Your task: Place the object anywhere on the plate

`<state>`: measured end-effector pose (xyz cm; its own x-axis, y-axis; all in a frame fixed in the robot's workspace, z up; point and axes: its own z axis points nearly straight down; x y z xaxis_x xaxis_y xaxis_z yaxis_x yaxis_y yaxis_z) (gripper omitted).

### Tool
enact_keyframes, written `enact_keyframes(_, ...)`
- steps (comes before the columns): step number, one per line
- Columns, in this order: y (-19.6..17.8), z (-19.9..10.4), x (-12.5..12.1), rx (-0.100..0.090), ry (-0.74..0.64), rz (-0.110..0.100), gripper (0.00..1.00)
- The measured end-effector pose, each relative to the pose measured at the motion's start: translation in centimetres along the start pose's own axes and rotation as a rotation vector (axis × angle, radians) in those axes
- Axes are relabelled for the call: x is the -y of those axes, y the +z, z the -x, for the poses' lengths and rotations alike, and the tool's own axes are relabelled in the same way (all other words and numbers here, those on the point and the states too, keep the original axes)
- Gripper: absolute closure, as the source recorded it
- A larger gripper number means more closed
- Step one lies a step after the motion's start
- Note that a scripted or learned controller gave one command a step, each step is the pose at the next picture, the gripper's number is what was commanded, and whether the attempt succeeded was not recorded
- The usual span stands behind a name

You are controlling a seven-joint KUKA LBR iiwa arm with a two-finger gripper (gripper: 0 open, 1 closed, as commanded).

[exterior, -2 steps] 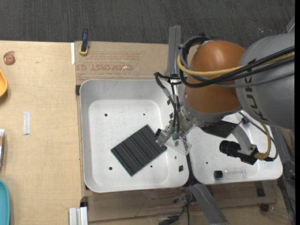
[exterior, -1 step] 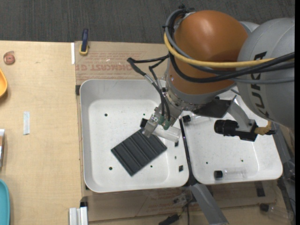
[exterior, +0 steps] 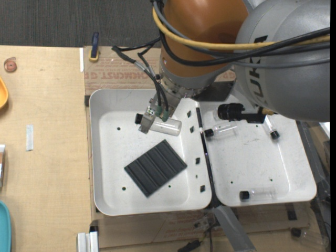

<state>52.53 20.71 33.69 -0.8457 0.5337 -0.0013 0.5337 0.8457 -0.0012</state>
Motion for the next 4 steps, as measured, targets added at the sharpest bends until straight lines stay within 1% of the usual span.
enact_keyframes(1,6.8,-0.2,-2.4,-0.002,-0.123,-0.001,1.0)
enact_keyframes(2,2.1,0.6,1.4,0.001,-0.36,0.002,1.0)
enact_keyframes(3,2.1,0.6,1.4,0.001,-0.36,0.002,0.0)
enact_keyframes(4,4.7,7.4,-2.2,0.001,-0.38,0.002,0.0)
